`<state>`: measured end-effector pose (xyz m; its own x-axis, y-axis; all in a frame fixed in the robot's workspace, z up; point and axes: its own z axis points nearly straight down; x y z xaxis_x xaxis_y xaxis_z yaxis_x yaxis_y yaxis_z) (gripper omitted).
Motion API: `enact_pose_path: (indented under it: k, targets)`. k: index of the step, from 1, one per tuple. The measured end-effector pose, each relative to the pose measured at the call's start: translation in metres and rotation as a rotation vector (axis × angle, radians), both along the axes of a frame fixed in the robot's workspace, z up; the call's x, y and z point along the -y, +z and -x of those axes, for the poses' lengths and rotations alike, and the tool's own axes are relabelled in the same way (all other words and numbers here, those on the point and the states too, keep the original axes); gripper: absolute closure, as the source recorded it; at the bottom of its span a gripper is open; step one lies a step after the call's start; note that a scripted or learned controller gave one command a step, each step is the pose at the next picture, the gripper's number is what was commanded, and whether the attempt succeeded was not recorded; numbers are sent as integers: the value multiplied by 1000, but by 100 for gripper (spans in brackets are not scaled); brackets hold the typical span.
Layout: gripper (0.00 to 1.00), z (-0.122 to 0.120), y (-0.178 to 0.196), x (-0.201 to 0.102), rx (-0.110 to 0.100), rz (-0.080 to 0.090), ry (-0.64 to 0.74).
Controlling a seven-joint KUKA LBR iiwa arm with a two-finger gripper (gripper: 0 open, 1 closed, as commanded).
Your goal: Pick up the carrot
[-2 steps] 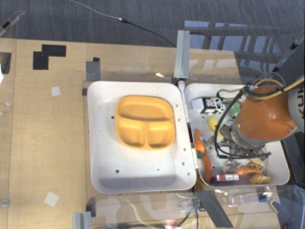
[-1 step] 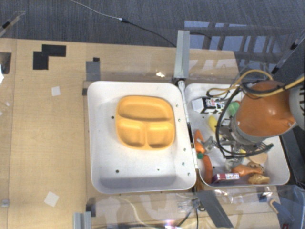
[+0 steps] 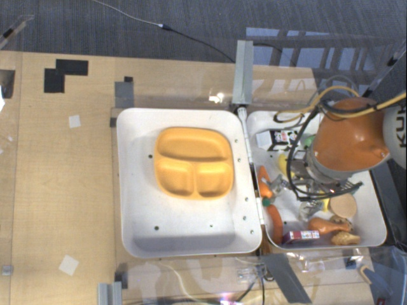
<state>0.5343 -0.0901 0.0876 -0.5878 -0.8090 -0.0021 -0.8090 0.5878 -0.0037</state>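
The carrot [image 3: 262, 176] is a small orange stick with a green end. It lies along the left wall of the right bin [image 3: 380, 224], close to the divider between the bins. The arm's orange band [image 3: 348, 138] hangs over that bin's middle. My gripper [image 3: 296, 194] sits low beneath it, just to the right of the carrot. Cables and the wrist cover much of the gripper. I see nothing held in it.
A yellow divided plate [image 3: 193, 162] lies in the left bin [image 3: 137, 227]. The right bin also holds a red-orange sausage [image 3: 274, 220], a maroon packet [image 3: 300, 236], brown bread-like pieces [image 3: 331, 224], a tan disc [image 3: 344, 205] and a yellow item [image 3: 283, 164].
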Motion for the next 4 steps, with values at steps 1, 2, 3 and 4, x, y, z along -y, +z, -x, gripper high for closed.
enact_pose_path:
  k: [1, 2, 3, 4]
  targets:
    - [0, -5, 0, 0, -2, 0, 39]
    - [0, -36, 0, 0, 4, 0, 201]
    - [0, -39, 56, 43, 1, -2, 403]
    - [0, -45, 0, 2, 8, 2, 458]
